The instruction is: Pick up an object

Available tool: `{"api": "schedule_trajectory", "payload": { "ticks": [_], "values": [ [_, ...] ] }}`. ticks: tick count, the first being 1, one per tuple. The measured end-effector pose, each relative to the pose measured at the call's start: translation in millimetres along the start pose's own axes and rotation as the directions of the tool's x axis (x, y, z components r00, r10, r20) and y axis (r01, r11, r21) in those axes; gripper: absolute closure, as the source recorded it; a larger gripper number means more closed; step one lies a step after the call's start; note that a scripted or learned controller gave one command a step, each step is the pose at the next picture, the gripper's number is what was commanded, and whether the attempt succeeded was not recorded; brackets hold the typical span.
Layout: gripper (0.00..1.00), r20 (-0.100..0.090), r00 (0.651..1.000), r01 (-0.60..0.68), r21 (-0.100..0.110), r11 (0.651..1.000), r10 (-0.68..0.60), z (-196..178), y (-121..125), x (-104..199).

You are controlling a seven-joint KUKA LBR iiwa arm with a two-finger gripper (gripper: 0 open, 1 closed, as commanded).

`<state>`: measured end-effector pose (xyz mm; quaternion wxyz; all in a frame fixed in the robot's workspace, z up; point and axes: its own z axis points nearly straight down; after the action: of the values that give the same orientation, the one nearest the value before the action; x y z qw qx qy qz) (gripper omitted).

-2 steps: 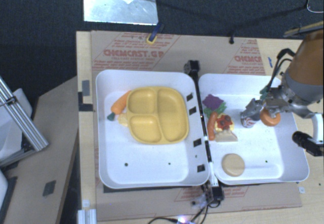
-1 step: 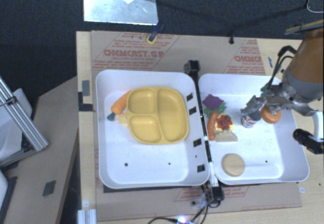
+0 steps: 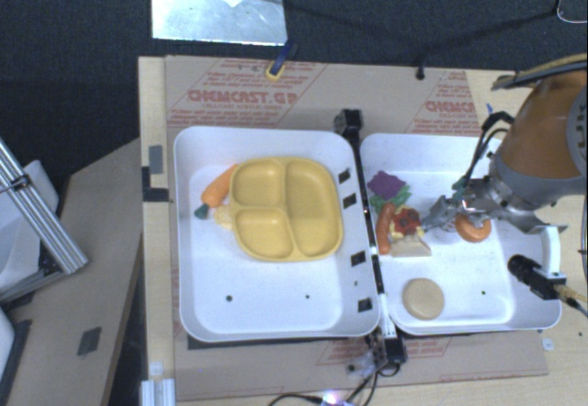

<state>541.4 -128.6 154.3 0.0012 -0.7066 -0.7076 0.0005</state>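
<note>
The right bin point(image 3: 478, 308) holds a purple bunch of grapes point(image 3: 388, 184), a red pepper point(image 3: 383, 228), a pizza slice point(image 3: 409, 231), a round tan biscuit point(image 3: 424, 298) and an orange fruit point(image 3: 474, 230). My gripper point(image 3: 440, 214) hangs low over this bin, just right of the pizza slice and left of the orange fruit. The arm's grey wrist and orange band point(image 3: 542, 142) partly cover the orange fruit's top edge. Nothing is visibly between the gripper's tips.
The left bin point(image 3: 197, 303) carries a yellow divided plate point(image 3: 280, 208) with an orange carrot point(image 3: 218, 186) along its left side. A black divider point(image 3: 363, 211) runs between the bins. A black fitting point(image 3: 533, 276) sticks out over the right bin's right rim.
</note>
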Motion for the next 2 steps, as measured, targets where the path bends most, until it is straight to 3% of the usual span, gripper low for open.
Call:
{"api": "schedule_trajectory", "payload": {
  "ticks": [1, 2],
  "values": [
    [0.00, 0.005, 1.000, 0.002, -0.015, 1.000, -0.002, 4, 2, -4],
    [0.00, 0.000, 1.000, 0.000, -0.002, 1.000, 0.000, 64, 3, -8]
  ]
}}
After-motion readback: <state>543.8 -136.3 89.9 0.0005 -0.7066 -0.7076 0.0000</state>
